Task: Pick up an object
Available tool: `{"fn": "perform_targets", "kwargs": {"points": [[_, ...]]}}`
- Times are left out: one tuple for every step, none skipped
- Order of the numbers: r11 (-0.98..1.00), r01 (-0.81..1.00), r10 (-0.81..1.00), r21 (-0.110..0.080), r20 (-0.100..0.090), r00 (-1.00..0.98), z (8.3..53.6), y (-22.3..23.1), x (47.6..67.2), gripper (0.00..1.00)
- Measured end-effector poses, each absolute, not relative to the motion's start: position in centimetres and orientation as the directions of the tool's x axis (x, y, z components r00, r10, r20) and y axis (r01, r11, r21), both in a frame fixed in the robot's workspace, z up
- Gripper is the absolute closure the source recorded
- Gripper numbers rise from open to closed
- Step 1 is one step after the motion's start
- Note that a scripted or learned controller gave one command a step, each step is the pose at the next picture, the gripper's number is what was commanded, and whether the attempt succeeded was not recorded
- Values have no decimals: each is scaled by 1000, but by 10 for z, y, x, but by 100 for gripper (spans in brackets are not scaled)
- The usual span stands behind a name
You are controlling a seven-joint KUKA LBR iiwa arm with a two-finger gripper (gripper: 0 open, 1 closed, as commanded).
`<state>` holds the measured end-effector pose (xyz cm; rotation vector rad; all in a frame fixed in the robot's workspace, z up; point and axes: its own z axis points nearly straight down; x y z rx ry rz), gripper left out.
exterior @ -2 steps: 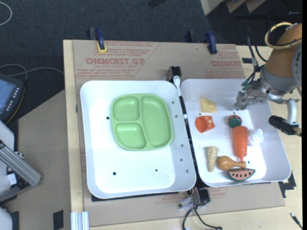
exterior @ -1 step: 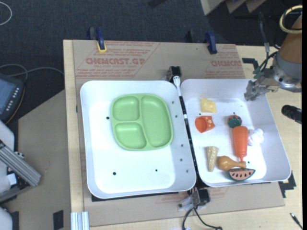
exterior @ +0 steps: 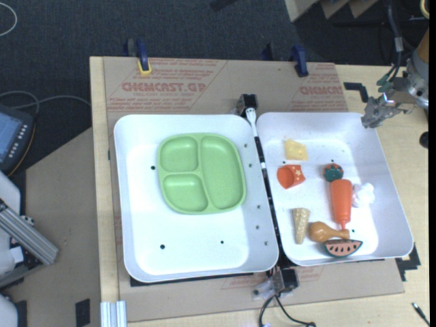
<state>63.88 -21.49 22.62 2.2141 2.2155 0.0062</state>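
Note:
The right bin [exterior: 388, 182] holds several toy foods. A yellow cheese wedge [exterior: 295, 149] lies near its far side, with a red cup [exterior: 291, 176] just in front of it. An orange carrot [exterior: 341, 199] with a green top lies at mid right, next to a small white item [exterior: 365, 194]. Along the near edge lie an ice cream cone [exterior: 300, 224], a chicken drumstick [exterior: 325, 232] and a watermelon slice [exterior: 342, 247]. My gripper [exterior: 374, 116] hangs over the bin's far right corner, well away from all of them, with nothing seen in it.
The left bin [exterior: 136, 216] carries a green divided plate [exterior: 202, 173]. Two blue clamps [exterior: 143, 53] [exterior: 298, 58] grip the board's far edge. A screen and metal rails stand left of the bench.

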Motion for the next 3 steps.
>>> {"fn": "perform_targets", "kwargs": {"points": [[2, 1000, 1000, 4, -2, -2, 225, -215, 640, 100], [5, 1000, 1000, -2, 2, -5, 226, -154, 626, 100], [7, 1000, 1000, -1, 3, -7, 225, -91, 629, 100]]}}
